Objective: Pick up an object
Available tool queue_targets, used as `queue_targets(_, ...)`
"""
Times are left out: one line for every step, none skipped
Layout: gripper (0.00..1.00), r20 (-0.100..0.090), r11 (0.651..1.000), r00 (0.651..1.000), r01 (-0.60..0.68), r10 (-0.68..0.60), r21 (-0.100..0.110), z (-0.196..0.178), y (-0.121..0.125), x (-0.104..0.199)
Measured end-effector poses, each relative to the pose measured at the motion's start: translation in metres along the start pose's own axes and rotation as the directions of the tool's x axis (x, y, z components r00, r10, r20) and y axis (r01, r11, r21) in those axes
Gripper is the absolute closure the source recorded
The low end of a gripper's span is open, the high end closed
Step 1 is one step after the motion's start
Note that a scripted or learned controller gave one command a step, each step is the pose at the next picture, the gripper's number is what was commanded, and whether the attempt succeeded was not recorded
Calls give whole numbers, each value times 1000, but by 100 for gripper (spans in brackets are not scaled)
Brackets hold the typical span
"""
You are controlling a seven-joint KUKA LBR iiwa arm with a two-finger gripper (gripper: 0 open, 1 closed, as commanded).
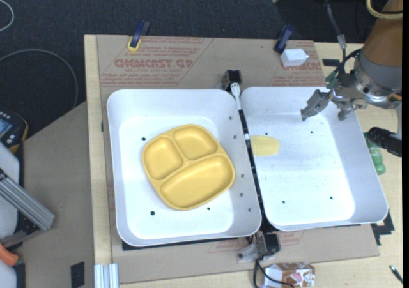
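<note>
Left bin [121, 152]: you see a shallow white bin on the left half of the bench, its right wall touching the right bin along a dark seam.
Yellow plate [187, 166]: it lies flat near the middle of the left bin, a divided plate with three compartments, two small ones toward the far side and one long one toward you.
Yellow object [264, 145]: your pick target is a small, flat, pale yellow piece in the right bin, just beside that bin's left wall and about halfway down it. Nothing touches it.
Right bin [332, 207]: you see it side by side with the left one, its floor dotted with a few small dark marks.
Gripper [326, 106]: it hangs over the far right part of the right bin, well apart from the yellow object. You can see its two grey fingers spread wide, with nothing between them.
Arm [383, 57]: it enters from your right, the orange band above the wrist.
</note>
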State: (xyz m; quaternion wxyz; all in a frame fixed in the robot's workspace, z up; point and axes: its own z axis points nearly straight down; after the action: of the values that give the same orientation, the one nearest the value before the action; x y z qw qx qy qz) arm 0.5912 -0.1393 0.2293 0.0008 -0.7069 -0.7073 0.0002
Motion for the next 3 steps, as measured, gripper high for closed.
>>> queue_targets(0,-1,1000,1000,8,-8,-17,-128,-57,72)
queue_targets(0,1,1000,1000,2,-2,-20,-262,-107,90)
queue_targets(100,3,1000,1000,2,-2,-8,-265,-105,90)
